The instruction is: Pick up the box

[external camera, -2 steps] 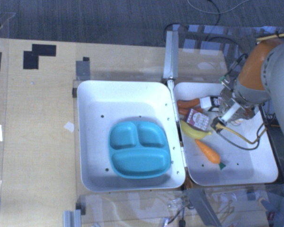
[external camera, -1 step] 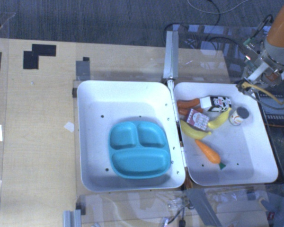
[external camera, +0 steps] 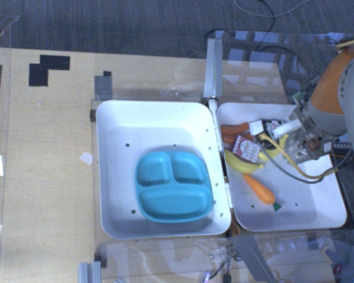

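Saw two shallow white bins side by side on a pale wood-grain bench (external camera: 47,175), both smooth, matte and round-cornered: the left bin (external camera: 109,158) and the right bin (external camera: 318,214). Found in the left bin a glossy sky-blue plastic tray (external camera: 174,187), a rounded rectangle moulded into three wells, two small ones toward 12 o'clock and one long one toward 6 o'clock.

Found a huddle of small goods toward 10 o'clock in the right bin. Picked out:
- a smooth yellow curved banana (external camera: 241,164)
- a tapered orange carrot with a green tip (external camera: 261,190) at 5 o'clock from the banana
- a rounded red-brown sausage shape (external camera: 232,131) at 12 o'clock from the banana

Spotted the small dark-maroon box (external camera: 246,148) within that huddle: flat-faced, sharp-edged, turned askew, with pale print on its upper face too small to read. Lay touching the banana, just at 6 o'clock from the sausage shape.

Traced the grey metal arm with its orange band (external camera: 329,93) in from 3 o'clock, ending in the gripper (external camera: 297,141) low over the right bin, with a thin yellow cable (external camera: 295,173) looping beneath. Placed the box at 9 o'clock from the gripper, near but apart from it. Could not tell whether the gripper was clenched or released; saw nothing clearly grasped.
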Tool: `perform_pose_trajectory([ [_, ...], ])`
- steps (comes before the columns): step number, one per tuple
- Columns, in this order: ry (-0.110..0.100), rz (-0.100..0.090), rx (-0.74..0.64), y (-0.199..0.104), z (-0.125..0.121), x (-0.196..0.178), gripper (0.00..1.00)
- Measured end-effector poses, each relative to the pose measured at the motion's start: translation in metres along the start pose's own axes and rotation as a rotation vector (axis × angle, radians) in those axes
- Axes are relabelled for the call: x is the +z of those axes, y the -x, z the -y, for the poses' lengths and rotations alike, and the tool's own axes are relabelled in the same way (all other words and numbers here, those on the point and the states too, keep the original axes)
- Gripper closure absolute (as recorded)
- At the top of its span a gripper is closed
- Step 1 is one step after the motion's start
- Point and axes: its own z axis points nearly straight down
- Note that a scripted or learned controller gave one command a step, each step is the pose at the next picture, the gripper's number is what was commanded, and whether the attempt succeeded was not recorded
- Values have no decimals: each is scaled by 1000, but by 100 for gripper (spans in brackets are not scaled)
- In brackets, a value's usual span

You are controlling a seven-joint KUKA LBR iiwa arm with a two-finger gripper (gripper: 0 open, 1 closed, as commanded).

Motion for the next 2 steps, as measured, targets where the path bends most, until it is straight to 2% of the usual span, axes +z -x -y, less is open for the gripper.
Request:
perform_pose_trajectory([
  [1,4,-4,98,-40,-79,-135,100],
  [2,-1,1,-61,-79,-34,7,100],
])
